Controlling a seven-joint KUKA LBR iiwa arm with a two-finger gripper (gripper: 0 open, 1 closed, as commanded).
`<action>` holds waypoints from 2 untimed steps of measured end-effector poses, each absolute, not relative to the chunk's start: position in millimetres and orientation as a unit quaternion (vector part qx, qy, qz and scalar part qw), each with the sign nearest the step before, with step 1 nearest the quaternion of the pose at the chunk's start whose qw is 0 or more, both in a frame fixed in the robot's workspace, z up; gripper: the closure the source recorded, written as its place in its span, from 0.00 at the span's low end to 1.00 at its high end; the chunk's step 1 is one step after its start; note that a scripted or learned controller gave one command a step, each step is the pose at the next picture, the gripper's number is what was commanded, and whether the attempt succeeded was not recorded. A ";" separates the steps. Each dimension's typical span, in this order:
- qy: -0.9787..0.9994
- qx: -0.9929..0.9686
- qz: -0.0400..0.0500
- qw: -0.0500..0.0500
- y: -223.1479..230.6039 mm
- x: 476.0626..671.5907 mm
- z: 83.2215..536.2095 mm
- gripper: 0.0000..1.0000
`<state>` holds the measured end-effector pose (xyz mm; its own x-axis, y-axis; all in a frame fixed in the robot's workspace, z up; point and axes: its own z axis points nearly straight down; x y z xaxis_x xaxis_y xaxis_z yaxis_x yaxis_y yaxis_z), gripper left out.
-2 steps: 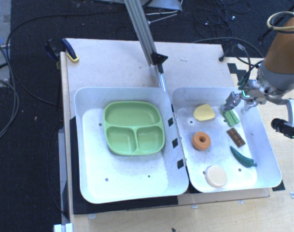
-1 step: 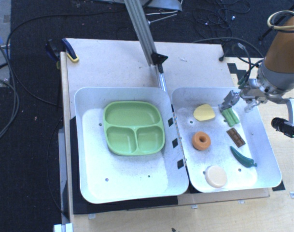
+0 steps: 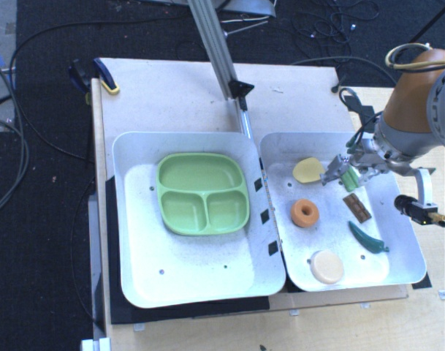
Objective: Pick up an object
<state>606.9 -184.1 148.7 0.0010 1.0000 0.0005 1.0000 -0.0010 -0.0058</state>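
The right bin [image 3: 397, 265] holds several small objects: a pale yellow flat piece [image 3: 307, 170], an orange donut [image 3: 305, 213], a brown bar [image 3: 357, 207], a dark green pepper [image 3: 367, 238] and a cream round disc [image 3: 327, 266]. My gripper [image 3: 339, 172] hangs low over the upper part of this bin, just right of the yellow piece and above the brown bar. Nothing shows between its fingers.
The left bin [image 3: 134, 269] carries a green divided plate [image 3: 204, 193]. A grey metal pole [image 3: 216, 42] slants up from between the bins. Cables lie on the dark floor around the bench. A blue and yellow clamp [image 3: 105, 75] sits at the bench's back left corner.
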 end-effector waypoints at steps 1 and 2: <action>-0.707 -0.707 0.001 0.002 -183.4 606.1 95.0 0.00; -0.707 -0.707 0.000 -0.002 -183.9 607.9 109.2 1.00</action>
